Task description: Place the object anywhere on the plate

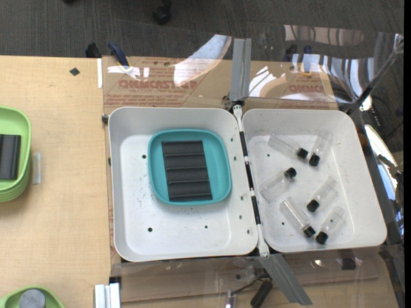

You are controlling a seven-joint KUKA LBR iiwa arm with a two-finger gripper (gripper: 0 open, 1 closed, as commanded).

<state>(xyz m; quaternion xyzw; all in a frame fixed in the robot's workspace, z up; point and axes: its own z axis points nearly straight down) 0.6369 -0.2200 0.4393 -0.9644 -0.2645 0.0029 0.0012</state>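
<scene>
— Teal plate [221,172] in our left bin [128,191], a black ribbed insert [186,169] lying on it?
— Yes; our clear vials with black caps [302,218] lie scattered in the right bin [359,230], well apart from the plate

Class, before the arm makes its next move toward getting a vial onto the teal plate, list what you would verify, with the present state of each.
1. Teal plate lies flat in the left bin: ok.
2. Plate has free space: cannot tell; a dark ridged block covers its middle.
3. Clear vials lie in the right bin: ok.
4. Vials spaced for gripping: ok, mostly apart.
5. Divider between the bins unobstructed: ok.
</scene>
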